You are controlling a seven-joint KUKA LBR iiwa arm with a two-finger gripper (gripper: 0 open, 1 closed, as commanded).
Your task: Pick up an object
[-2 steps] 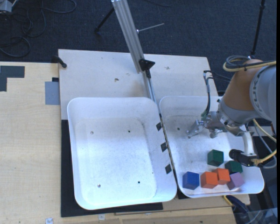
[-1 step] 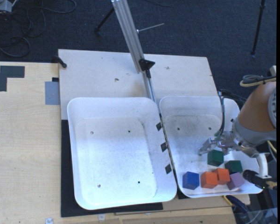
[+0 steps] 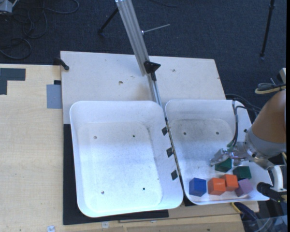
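Dark carpet showing round pale tabletop (image 3: 24,144), two white bins side by side at centre frame. Left bin (image 3: 117,153) bare; right bin (image 3: 203,124) holding blocks bunched in lower-right corner: blue block (image 3: 197,186), orange blocks (image 3: 222,183), purple block (image 3: 243,187), green blocks (image 3: 232,168). Gripper (image 3: 223,157) hovering over upper green block, fingers looking spread, gripping nothing. Blocks looking small, rigid, light; taking flat opposite faces seeming best. No readable writing.

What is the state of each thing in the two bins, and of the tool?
Left bin: flat on the bench.
Right bin: holds all the blocks, at its near right corner.
Blue block: lying loose, apart from the tool.
Two orange blocks: side by side, touching.
Purple block: against the bin's rim.
Two green blocks: right under the tool.
Tool: low over the green blocks.
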